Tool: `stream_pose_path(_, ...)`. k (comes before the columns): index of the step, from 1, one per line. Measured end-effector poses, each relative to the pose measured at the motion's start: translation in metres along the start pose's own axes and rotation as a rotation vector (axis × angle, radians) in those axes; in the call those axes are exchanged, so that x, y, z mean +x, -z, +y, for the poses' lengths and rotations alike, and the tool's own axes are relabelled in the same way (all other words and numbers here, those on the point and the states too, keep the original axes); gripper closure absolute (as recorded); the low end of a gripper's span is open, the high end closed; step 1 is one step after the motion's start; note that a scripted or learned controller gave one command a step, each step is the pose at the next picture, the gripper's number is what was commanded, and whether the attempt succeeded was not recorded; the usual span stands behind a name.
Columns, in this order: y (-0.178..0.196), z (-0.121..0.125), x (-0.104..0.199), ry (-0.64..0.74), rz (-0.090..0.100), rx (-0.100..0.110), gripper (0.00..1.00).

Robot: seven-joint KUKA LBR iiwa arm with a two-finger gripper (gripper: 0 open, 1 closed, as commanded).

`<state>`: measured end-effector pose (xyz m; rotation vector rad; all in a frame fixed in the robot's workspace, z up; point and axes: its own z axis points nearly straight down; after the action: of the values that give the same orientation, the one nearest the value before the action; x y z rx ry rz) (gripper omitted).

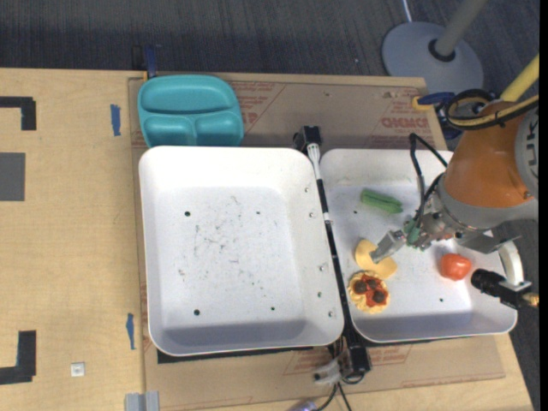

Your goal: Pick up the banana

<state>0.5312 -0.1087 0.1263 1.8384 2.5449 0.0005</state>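
The banana (370, 253) is a pale yellow piece lying in the right bin (479, 322), near its left wall. My gripper (385, 247) reaches in from the right under the orange-banded wrist (484, 174). Its grey tip sits right over the banana's upper right side and covers part of it. I cannot make out whether it touches the banana.
The right bin also holds a green vegetable (380, 200) at the back, a red tomato (455, 266) at the right and a small pizza-like toy (370, 290) just in front of the banana. The left bin (231, 247) lies alongside. A teal tray (190, 110) stands behind it.
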Motion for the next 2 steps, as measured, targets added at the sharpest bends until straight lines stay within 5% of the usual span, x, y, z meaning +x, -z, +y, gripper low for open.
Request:
stream_pose_path(1,0.0102,0.0011,0.0001,0.0,-0.001,-0.003,1.0)
stream_pose_path(2,0.0202,0.0018,0.0,0.0,-0.002,-0.006,1.0)
